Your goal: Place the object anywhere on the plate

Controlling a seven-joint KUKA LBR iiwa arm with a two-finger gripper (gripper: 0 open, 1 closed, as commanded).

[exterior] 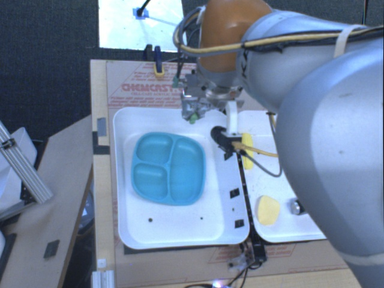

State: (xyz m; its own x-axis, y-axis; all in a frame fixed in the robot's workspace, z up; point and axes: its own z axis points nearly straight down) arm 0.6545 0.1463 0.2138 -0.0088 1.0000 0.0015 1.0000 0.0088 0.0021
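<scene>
**Arm over the upper rim of the left bin**

The jaws [193,114] hang above the shallow white left bin [129,179]; their opening cannot be told. The blue divided plastic plate [168,168] lies centre-frame. A pale yellow object [268,210] rests in the right bin [282,233]. Red "CHEMCAST" lettering [146,87] marks the bench's cardboard.

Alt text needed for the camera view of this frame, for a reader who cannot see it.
A grey arm reaches in from the right, its gripper above the far edge of the left white bin, which holds a blue divided plate. A yellow object lies in the right bin.
</scene>
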